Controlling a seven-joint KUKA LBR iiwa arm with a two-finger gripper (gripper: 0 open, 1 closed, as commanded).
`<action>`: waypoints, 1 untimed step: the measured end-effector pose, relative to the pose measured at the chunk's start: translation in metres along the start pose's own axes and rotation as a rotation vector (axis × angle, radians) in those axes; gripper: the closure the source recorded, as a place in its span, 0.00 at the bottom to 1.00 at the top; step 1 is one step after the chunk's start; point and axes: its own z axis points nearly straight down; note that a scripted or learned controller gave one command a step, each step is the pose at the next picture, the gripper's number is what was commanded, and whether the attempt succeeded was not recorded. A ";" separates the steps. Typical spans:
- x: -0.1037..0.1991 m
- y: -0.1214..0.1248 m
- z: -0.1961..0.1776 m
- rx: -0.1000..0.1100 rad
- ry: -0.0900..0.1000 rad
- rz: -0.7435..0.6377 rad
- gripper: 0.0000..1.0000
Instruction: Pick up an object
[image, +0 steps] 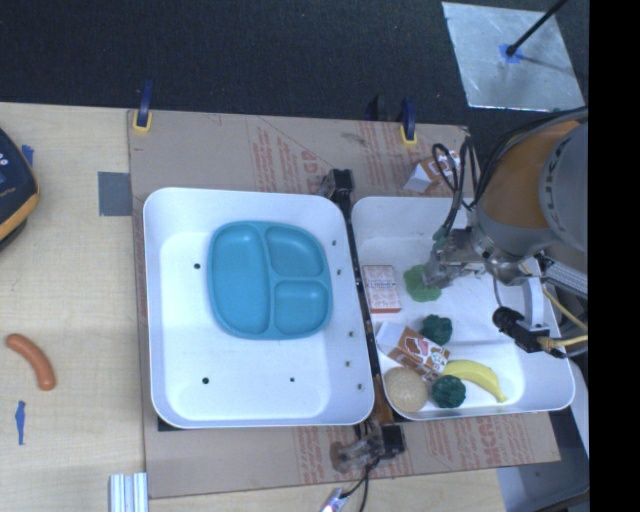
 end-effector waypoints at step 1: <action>0.000 0.000 0.000 0.000 0.000 0.000 0.00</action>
